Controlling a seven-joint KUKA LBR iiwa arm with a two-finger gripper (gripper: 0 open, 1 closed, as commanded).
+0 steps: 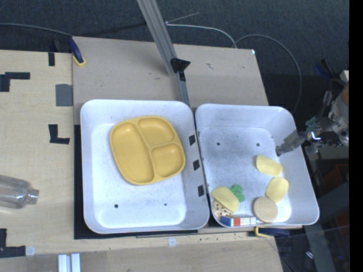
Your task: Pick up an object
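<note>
Tool (285, 146) hangs at the right bin's (238, 115) edge; its opening I cannot tell. Just below it lies a yellow oval piece (268, 165), likely light, smooth, rigid: pinch across its narrow width.

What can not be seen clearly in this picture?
- Gripper, camera view: too small and dark at the right bin's rim to read.
- Arm: cut off by the right side.
- Green item: partly covered by a yellow piece.
- Clear bottle: cut by the left edge.
</note>
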